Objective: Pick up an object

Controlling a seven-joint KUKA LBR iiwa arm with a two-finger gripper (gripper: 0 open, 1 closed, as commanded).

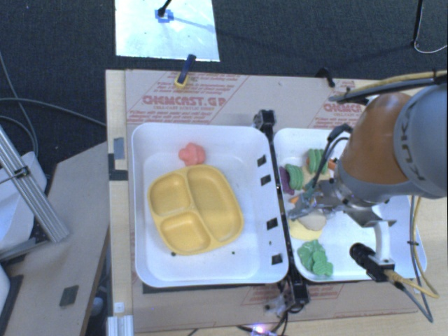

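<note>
**Over the right bin, claw low among the toy foods**

Above the left part of the shallow white right bin (343, 254), the claw (302, 205) is seen set low, pointing toward the wall shared with the neighbouring bin. Whether it is clenched or released cannot be told from this slant, and nothing can be made out as grasped by it. It is carried by the grey arm with the orange band (392, 145), which is reached in from the right and by which much of the bin is covered.

Just below the claw, a pale cream rounded piece (313, 222) is seen, whether touching it or not cannot be told; this piece is laid on a flat pale yellow slice (304, 234). Nearer the front wall, a bumpy green cluster (315, 257) is found, apart from the claw. Above the claw, a green and purple leafy piece (290, 176) is placed close to the shared wall, and a green ridged piece (315, 159) is set just beyond it, toward the back.

Across the wall, the shallow white left bin (231, 142) is occupied by a yellow plastic tray with three compartments (194, 208), laid at a tilt near the middle. A small pink lumpy piece (191, 153) is seen just behind the tray's back edge.

Both bins are borne by a brown cardboard sheet with red lettering (210, 96).
</note>
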